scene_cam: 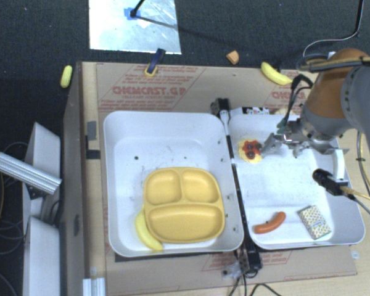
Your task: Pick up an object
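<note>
My gripper (272, 145) hangs low over the far end of the right bin (351, 224), my grey arm reaching in from the right with its orange band above the wrist. Whether it is open or closed I cannot tell; it grips nothing that I can see.

Just beside my gripper, on its left, lies a small yellow toy with red spots (251, 151), close to the wall between the 2 bins. It looks near my tip, but I cannot tell if they touch. Nearer the camera, well apart from my gripper, a red sausage (269, 222) lies on the bin floor, and to its right a small patterned packet (314, 221).

Further to my left, across the wall, the left bin (120, 165) holds a yellow divided plate (184, 203) with 3 compartments, and a banana (147, 232) lies against the plate's near left edge, partly tucked under it.

Beyond my gripper, outside the bins, a second banana (274, 74) rests on the brown board (172, 88), with a small orange piece (233, 57) near it on the dark floor.
</note>
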`<action>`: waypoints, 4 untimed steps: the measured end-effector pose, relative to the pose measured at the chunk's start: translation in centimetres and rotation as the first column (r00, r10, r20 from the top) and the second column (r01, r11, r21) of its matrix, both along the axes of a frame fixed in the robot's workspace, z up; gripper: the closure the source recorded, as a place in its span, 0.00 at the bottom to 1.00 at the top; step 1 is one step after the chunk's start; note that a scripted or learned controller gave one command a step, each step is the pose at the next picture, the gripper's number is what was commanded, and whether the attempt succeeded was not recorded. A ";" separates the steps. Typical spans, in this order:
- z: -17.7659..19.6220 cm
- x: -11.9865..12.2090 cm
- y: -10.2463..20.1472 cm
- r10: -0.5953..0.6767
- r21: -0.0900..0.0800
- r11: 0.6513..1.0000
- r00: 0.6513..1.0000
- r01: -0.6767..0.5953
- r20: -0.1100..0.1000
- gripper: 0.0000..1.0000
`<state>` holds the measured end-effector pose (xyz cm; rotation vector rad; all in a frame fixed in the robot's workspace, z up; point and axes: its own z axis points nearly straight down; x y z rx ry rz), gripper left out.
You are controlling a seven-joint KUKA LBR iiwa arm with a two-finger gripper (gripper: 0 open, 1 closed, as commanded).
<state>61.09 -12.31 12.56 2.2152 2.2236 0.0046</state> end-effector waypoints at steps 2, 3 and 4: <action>-4.1 3.4 1.7 -0.002 -0.001 1.000 1.000 0.002 -0.002 0.00; -4.1 2.9 2.5 0.000 -0.001 1.000 1.000 0.000 -0.003 0.00; -4.1 2.8 2.4 -0.001 -0.001 1.000 1.000 0.001 -0.003 0.00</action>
